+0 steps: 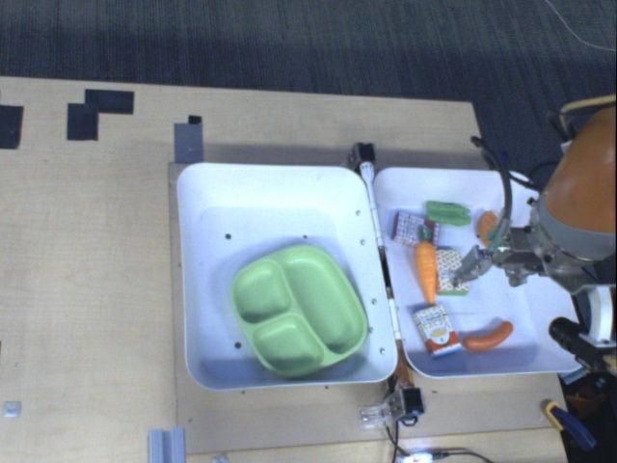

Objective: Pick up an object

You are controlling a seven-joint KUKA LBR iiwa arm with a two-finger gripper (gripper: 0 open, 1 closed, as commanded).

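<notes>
Here, the gripper (472, 266) of a grey robot arm (578, 210) hangs low inside the right bin (540, 360), its tip beside the right edge of a small patterned packet (446, 261); whether its fingers are spread or closed cannot be told from this angle, and nothing is seen clamped between them. Just left of the packet, an orange toy carrot (425, 270) lies lengthwise, touching or nearly touching it. Above the carrot's top rests a small purple-and-white carton (412, 228), with a green toy vegetable (448, 212) just to its right, near the bin's far wall. A small orange item (488, 225) sits partly hidden behind the gripper's cabling. Toward the near wall, a small carton with red and white markings (437, 329) lies tilted, and a reddish-orange toy sausage (488, 336) curves just to its right. The arm enters from the right, its orange band above the wrist over the bin's right rim. In the left bin (207, 210), well apart from the gripper, a light-green divided plate (299, 309) with three compartments rests tilted toward the near right corner. Both white bins sit side by side on a pale wooden bench (87, 287).
</notes>
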